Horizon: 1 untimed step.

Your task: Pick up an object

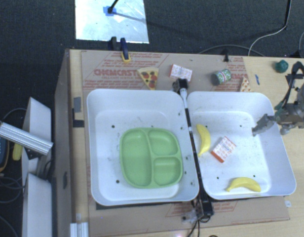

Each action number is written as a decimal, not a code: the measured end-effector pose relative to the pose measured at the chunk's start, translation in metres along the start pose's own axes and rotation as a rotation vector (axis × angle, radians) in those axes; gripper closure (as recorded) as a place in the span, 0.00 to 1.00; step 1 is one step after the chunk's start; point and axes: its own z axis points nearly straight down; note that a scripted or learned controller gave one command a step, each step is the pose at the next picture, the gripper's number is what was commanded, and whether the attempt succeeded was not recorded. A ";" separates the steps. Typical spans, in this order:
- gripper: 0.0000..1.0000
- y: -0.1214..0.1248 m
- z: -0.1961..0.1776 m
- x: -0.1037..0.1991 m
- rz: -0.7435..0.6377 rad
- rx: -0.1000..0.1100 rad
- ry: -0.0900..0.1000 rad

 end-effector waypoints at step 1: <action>0.00 0.010 0.165 0.049 0.000 -0.003 0.001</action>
